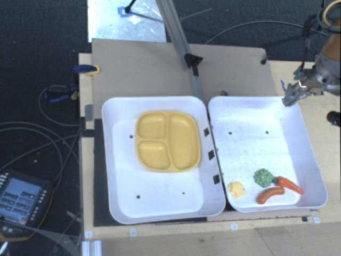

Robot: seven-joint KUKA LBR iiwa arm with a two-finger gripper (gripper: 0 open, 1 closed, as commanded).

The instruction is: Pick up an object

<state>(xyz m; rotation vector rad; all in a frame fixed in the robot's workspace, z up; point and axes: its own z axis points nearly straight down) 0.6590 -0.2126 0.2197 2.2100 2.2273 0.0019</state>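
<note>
The small toy foods, which are the things to pick up, lie together in the near corner of the right shallow white bin (250, 137). We see a green bumpy broccoli piece (262, 177), and just beside it on the right an orange carrot (289, 184) that lies at a slant. Below these two is a reddish-orange sausage (270, 194), and it seems to touch the carrot's left end. A little to the left, near the bin's wall, sits a small pale yellow round piece (235, 189).

In the left white bin (122, 196) rests a yellow plastic plate with three compartments (168, 141), in the upper middle part of the bin.

The hand (292, 96) hangs over the far right corner of the right bin, well apart from the toy foods. Nothing is between its fingers, and we cannot tell how wide they are. Both bins stand on a brown bench (138, 63).
</note>
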